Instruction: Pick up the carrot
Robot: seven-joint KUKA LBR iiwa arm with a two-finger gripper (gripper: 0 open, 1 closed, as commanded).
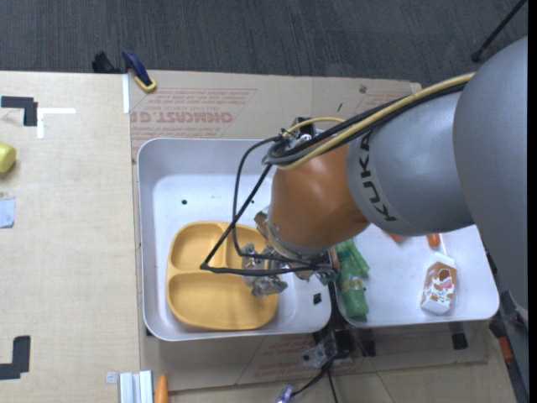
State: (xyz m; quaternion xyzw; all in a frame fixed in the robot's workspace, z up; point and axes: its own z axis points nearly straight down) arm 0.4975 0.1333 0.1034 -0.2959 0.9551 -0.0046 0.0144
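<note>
A small orange piece [433,241], possibly the carrot, peeks out from under the arm in the right bin [474,313]; most of it is hidden. My gripper [267,282] hangs low over the left bin [153,225], above the right edge of a yellow divided tray [205,296]. It is well to the left of the orange piece, and nothing is seen held in it. The orange wrist band and grey arm body cover the bins' middle.
A green bottle [353,285] lies along the right bin's left wall. A white snack packet [439,290] rests near that bin's front. Black cables loop from the wrist across the yellow tray. A yellow object [5,158] sits far left on the bench.
</note>
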